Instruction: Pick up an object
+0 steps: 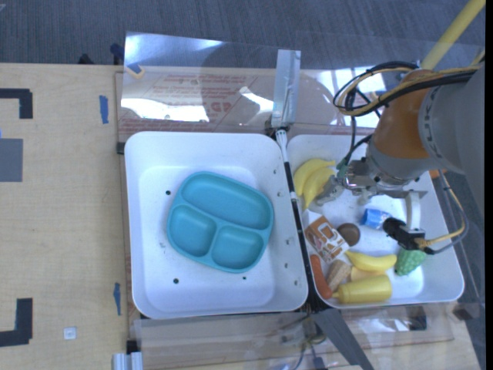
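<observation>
A: Where is the gripper?

B: Low in the right bin, at its upper left part. Whether it is open or closed I cannot tell; the wrist hides it from above.

A: What lies nearest?

B: The bananas, just to the left, touching or nearly so. Their long axis runs roughly up and down the view, curving toward the bin's divider.

A: So that is the likely target?

B: I judge so. Nothing is visibly held. The blue block sits below and a little right, near but apart. The brown packet lies further below, its long axis slanting down to the right.

A: And the rest?

B: The yellow pieces and green toy are well below, toward the near wall. The left bin with the blue plate is far left.

A: What does the grasp turn on?

B: Closing across the bananas' short width, so a small shift left.
</observation>
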Robot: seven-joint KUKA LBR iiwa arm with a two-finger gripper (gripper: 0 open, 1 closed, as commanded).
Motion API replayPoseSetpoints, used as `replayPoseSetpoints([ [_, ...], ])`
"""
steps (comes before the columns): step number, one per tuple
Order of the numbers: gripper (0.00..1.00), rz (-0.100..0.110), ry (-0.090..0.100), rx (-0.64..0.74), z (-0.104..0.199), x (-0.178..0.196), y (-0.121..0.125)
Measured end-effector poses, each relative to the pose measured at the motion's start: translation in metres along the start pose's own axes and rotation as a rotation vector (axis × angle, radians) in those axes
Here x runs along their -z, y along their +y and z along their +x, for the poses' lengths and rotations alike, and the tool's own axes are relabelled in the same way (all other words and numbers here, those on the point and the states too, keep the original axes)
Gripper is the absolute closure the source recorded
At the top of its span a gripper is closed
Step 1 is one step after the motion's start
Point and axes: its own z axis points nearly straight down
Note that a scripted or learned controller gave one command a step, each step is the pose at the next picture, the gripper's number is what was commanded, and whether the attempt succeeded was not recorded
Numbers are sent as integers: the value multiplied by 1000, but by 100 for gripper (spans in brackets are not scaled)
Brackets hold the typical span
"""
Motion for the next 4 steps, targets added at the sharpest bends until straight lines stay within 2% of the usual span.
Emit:
replayPoseSetpoints([
  [1, 0, 41, 5, 114, -4, -2, 47],
  [2, 0, 5, -2, -66, -73, 0, -34],
  [3, 100, -3, 0, -62, -69, 11, -31],
  [4, 0, -2, 0, -62, -69, 11, -31],
])
